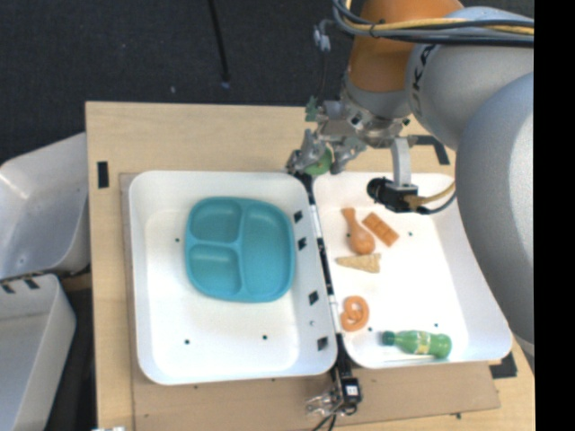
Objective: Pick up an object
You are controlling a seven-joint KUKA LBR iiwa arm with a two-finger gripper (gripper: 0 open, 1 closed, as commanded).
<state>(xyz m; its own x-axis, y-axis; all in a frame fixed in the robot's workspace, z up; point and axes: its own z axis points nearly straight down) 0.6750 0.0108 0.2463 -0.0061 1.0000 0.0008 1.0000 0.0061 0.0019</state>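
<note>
End effector [310, 162] above bin divider [316, 241]

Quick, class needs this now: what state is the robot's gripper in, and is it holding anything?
Gripper: above the far edge where the two bins meet; open or shut cannot be told, and nothing is seen held in it.

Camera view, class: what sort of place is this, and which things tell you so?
Probably a robotics lab test bench. A grey robot arm reaches over two white bins on a wooden bench; one holds a teal divided plate, the other toy food such as a green bottle.
</note>
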